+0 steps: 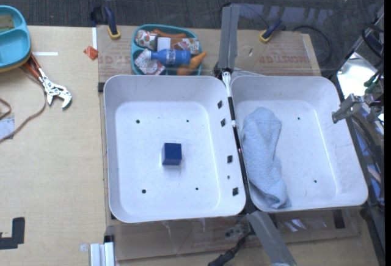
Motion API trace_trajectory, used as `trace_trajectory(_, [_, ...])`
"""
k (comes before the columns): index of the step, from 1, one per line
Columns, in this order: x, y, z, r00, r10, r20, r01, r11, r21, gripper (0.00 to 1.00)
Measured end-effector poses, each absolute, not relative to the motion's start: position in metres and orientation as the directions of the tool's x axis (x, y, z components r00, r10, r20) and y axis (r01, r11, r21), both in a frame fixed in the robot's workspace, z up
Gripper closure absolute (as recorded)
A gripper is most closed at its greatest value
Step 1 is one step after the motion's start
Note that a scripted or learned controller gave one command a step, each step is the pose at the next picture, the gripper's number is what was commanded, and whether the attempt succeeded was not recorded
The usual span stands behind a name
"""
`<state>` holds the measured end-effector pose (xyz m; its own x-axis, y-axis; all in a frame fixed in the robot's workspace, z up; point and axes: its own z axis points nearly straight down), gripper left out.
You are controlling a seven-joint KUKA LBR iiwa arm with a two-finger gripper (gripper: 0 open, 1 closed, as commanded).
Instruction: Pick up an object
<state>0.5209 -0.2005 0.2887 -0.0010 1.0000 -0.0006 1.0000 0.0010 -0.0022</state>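
Starting at the right edge, you will find the hardest part to read: the arm (372,75) comes in there as a tangle of grey and shiny metal, cut off by the frame. A grey piece pokes out over the rim of the right bin (317,194). You may take that piece for the gripper (348,109), but it is small and blurred, and you cannot tell whether it is spread or pressed together. No object can be made out in it.

Inside the right bin, a pale blue-grey cloth (264,155) lies crumpled along the left wall, running from the middle of the bin down to the near corner. Its folds cover the bin floor beneath it, so whatever lies under it is hidden from you.

For something to pick up, look in the left bin (122,197). A small dark blue cube (172,153) sits flat on the white floor, close to the middle and well apart from every wall. It has sharp edges, and its top face is a shade lighter than the side turned toward you.

Behind the left bin, a teal bowl (139,38) holds a jumble of small items too crowded to tell apart. On the wooden bench (49,185) to the left, a metal wrench (55,92) lies near a teal tray (13,38) that the frame cuts off.
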Motion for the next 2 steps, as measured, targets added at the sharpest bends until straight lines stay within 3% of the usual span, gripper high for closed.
trace_trajectory(1, [0.527,-0.212,0.432,0.157,0.988,-0.002,0.988,-0.157,-0.002,0.0])
trace_trajectory(2, [0.57,-0.137,0.295,0.124,0.992,-0.001,0.992,-0.124,-0.004,0.0])
